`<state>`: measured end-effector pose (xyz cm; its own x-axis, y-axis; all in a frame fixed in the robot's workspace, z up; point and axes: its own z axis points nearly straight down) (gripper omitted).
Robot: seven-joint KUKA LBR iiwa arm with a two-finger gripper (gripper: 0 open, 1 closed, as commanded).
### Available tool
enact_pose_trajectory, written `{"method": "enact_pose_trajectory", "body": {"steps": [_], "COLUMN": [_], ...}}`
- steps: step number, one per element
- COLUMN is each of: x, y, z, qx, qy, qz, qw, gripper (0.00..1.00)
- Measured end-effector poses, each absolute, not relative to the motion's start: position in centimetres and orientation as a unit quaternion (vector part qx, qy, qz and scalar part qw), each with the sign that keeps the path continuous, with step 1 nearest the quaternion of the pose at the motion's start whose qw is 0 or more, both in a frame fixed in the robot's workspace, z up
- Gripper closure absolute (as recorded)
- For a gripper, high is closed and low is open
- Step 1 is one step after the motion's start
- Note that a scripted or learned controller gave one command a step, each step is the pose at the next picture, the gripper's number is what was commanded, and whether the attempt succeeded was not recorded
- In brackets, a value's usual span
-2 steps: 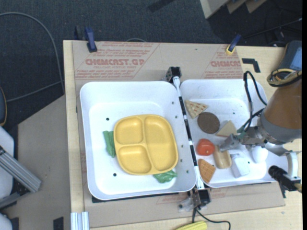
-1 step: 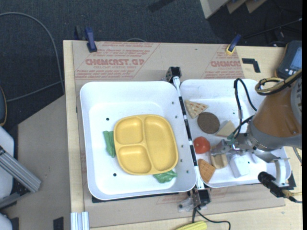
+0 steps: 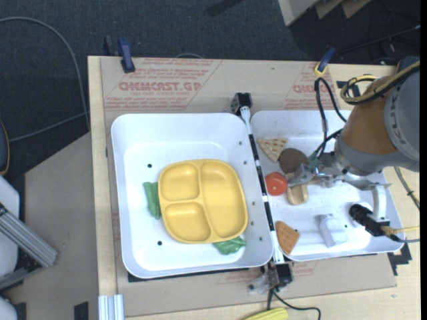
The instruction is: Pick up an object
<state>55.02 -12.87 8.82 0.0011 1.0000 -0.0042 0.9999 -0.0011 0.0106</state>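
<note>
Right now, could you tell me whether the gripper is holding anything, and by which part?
It cannot be told: the gripper sits low among the tomato and bread piece.

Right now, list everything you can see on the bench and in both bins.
Bins: two, white, side by side; left bin, right bin.
Divided plate: one, yellow, left bin centre.
Leafy pieces: two, green; one at the plate's left edge, one at its lower edge.
Tomato: one, red, right bin.
Triangular slice: one, tan, right bin top.
Wedge: one, orange-brown, right bin bottom.
Block: one, grey, right bin.
Arm: grey, orange band.
Hand: over right bin.
</note>
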Motion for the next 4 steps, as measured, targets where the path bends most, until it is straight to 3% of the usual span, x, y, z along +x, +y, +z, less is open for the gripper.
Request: {"method": "enact_pose_trajectory", "body": {"steps": [1, 2, 3, 4], "x": [60.7, 57.3, 65.3, 64.1], "y": [-21.5, -14.0, -9.5, -10.2], "z": [14.6, 8.6, 8.5, 8.5], "qx": [0.707, 0.707, 0.707, 0.707], "qy": [0.707, 0.708, 0.707, 0.707], "qz": [-0.0001, 0.0017, -0.0017, -0.001], "qw": [0.001, 0.002, -0.001, -0.001], "gripper": [0.0, 0.0, 0.0, 0.0]}}
